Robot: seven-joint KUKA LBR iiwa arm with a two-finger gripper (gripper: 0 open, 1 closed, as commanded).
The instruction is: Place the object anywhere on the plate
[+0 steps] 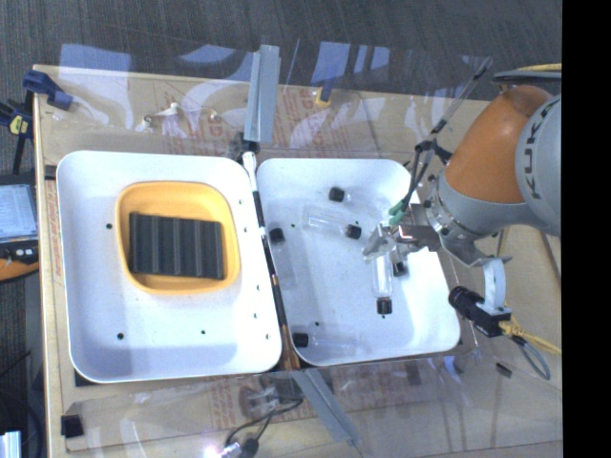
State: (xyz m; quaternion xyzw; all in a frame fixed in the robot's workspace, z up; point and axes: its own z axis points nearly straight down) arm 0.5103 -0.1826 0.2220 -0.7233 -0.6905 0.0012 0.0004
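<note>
A yellow plate (177,201) with a dark ridged centre lies in the left white bin (95,332). In the right bin (430,327), my gripper (386,244) hangs low over the floor near the right side. Just below it lies a clear tube (383,280) with a black cap (384,305), pointing toward the front. The gripper's tip is right at the tube's upper end, and contact is unclear. A second clear tube (325,222) with a black end (353,231) lies to the gripper's left.
Small black pieces are scattered in the right bin: one at the back (336,195), one near the left wall (275,235), one at the front left (300,339). The wall between the bins (265,256) separates gripper and plate. The arm's body (496,170) overhangs the right rim.
</note>
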